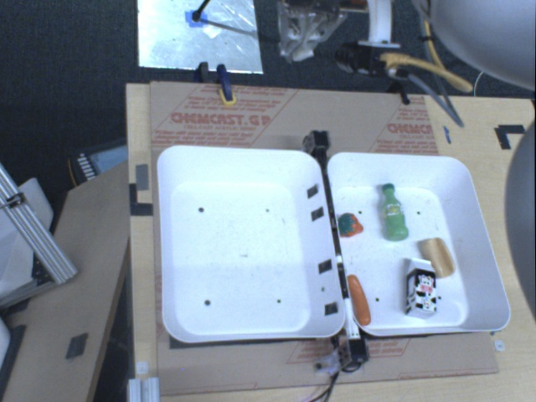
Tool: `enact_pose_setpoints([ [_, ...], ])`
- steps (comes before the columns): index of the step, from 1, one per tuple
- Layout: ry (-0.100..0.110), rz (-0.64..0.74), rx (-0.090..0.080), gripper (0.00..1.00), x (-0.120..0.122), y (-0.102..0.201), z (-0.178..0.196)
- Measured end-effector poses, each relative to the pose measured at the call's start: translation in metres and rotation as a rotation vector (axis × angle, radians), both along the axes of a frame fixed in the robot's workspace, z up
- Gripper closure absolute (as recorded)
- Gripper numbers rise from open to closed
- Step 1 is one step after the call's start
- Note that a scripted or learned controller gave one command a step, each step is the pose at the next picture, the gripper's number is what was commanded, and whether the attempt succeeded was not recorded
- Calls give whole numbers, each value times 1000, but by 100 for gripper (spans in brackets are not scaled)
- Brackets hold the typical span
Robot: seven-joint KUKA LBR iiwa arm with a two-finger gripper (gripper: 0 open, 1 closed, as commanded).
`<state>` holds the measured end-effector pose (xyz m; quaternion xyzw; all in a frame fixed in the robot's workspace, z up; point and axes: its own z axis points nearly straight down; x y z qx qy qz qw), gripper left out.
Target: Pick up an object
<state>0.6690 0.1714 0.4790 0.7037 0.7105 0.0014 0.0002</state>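
The right bin point(462, 172) holds several small objects. A green bottle point(394, 213) lies near its middle, with a red and green strawberry-like piece point(349, 224) to its left by the divider. A tan bread loaf point(437, 256) lies toward the right wall. A cow-patterned milk carton point(421, 292) sits just below the loaf. An orange carrot-shaped piece point(359, 299) rests along the bin's front left edge. My gripper point(303, 36) hangs high beyond the back of the bench, far from both bins, with nothing in it.
The left bin point(167, 167) sits beside the right one, joined by a black clipped divider point(328, 224). A shiny metal sheet point(199, 22) lies on the dark floor at the back left. Yellow cables point(423, 65) trail behind the right bin.
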Motion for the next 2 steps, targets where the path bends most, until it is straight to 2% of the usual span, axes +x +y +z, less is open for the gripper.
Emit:
enact_pose_setpoints([
  [1,2,-2,-1,100,-1,56,-29],
  [2,4,-1,0,100,-112,56,-15],
])
